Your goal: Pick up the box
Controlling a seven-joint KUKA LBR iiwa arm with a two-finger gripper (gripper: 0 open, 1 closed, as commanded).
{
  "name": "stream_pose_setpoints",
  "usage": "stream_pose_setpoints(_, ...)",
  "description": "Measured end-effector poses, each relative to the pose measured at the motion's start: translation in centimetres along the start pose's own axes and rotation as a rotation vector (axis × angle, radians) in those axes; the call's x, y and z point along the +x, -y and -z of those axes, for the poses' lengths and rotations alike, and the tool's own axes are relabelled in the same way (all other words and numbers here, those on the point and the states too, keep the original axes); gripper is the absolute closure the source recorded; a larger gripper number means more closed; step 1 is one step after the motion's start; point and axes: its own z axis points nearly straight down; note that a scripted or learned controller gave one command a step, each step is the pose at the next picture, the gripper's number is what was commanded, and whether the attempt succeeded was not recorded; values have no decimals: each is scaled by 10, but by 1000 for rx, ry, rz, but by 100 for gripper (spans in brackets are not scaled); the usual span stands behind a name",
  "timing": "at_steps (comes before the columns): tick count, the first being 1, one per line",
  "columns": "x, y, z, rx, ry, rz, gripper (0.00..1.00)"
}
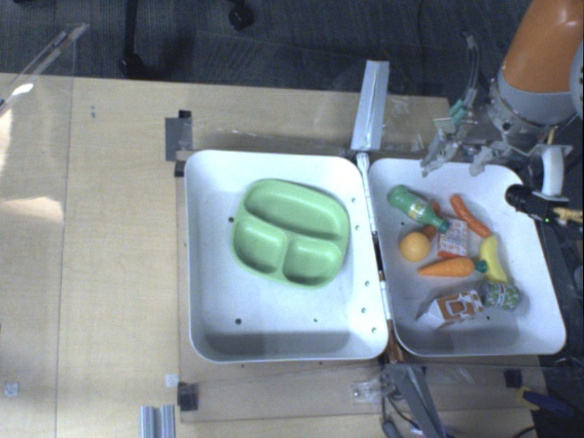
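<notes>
While the box [459, 307] lies near the right bin's [538, 336] front edge, the gripper [459, 156] is seen spread apart and empty above its back edge.

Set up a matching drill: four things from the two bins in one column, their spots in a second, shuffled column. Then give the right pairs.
Things:
1. green three-compartment plastic tray
2. green plastic bottle
3. small brown and white box
4. round orange fruit

Places:
A. right bin, lying near its front edge
B. right bin, near its far left corner
C. left bin, about its middle
D. right bin, left side, just in front of the bottle

Pairs: 1-C, 2-B, 3-A, 4-D
</notes>
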Motion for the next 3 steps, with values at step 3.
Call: stream_pose_setpoints(3,68,2,68,-4,0,-119,100)
